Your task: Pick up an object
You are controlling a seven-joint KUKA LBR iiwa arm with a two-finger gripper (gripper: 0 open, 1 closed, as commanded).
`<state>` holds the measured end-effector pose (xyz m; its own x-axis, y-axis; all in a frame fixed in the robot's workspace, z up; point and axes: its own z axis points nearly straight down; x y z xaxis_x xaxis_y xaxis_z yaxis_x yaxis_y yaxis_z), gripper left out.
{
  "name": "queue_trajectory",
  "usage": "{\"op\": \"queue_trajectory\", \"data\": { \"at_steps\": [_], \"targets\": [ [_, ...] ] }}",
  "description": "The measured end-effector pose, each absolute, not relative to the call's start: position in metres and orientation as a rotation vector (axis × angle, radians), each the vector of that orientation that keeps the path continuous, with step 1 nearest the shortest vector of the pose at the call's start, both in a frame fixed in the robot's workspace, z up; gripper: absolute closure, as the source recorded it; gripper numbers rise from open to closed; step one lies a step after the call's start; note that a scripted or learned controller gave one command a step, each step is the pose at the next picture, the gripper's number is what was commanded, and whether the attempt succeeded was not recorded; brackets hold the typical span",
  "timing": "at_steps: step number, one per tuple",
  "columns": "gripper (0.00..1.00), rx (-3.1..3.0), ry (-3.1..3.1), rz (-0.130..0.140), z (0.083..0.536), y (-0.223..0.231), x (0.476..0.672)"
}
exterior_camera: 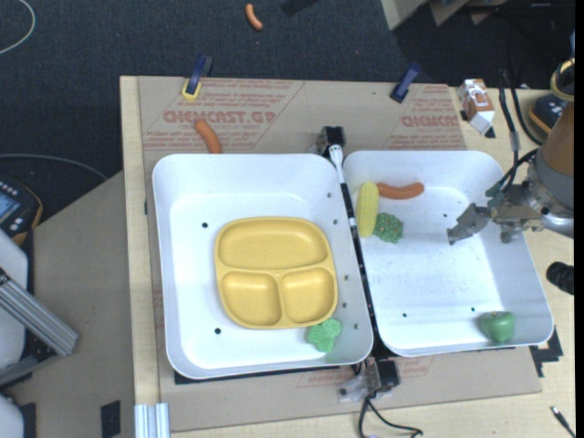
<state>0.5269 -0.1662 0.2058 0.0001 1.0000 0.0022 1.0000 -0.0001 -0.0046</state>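
Reaching in from the right edge, gripper [479, 224] low over the right bin [438, 331], upper right part, fingers apart, nothing between them. Grey arm [557, 167] over that bin's right rim.

Open white floor across the middle and lower left of the right bin. Clustered by its upper left wall: yellow corn cob [367, 208], upright along the rim; green broccoli [388, 228] touching the cob's lower right; orange carrot [400, 190] lying flat just above. Green apple-like piece [497, 326] in the lower right corner, near the rim, well apart from the gripper.

Left bin [182, 245] mostly taken by a yellow 3-compartment tray [276, 270], glossy plastic, rounded corners. Green leafy piece [324, 334] just off the tray's lower right corner. Narrow free margin around the tray.

Cardboard base [274, 108] printed in red, reads roughly "CHEMCAST GP", partly covered. 2 blue clamps [194, 78] on the top edge. Orange sausage-like piece [209, 136] on the cardboard above the left bin; a 2nd orange piece [254, 16] on the dark carpet at top.
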Motion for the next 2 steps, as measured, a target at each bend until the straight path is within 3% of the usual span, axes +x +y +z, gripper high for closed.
{"op": "queue_trajectory", "data": {
  "at_steps": [2],
  "targets": [
    [0.00, -2.218, -2.217, 0.003, 0.091, -0.160, 0.522]
  ]
}}
